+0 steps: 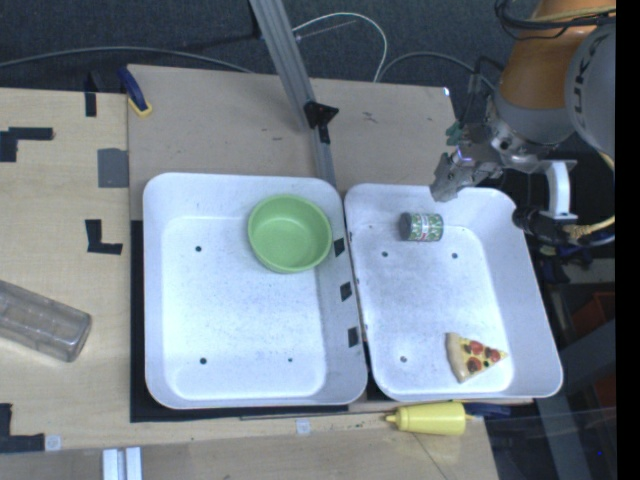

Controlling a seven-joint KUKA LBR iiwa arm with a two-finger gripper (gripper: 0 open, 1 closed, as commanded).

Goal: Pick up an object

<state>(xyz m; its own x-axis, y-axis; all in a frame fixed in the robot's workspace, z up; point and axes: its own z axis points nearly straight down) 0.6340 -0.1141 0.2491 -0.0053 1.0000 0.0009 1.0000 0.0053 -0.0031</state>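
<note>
The arm stood in its approach step: the gripper (pixel 447 183) hung at the upper right of the frame, above the far rim of the right bin (pixel 520 298), with nothing between its fingers. Whether it was released or clenched could not be told from this slanted view. By my judgement no pick had begun.

The nearest candidate was a small can (pixel 423 227), lying on its side near the top of the right bin, just below and left of the gripper. It looked dark at one end with a green-and-white label, and being round it would likely roll if nudged. The next move would call for a short shift toward the lower left and a descent centred over the can.

A toy pizza slice (pixel 472 356) lay at the lower right of the same bin, and a green bowl (pixel 290 232) sat at the top of the left bin (pixel 200 318)
</note>
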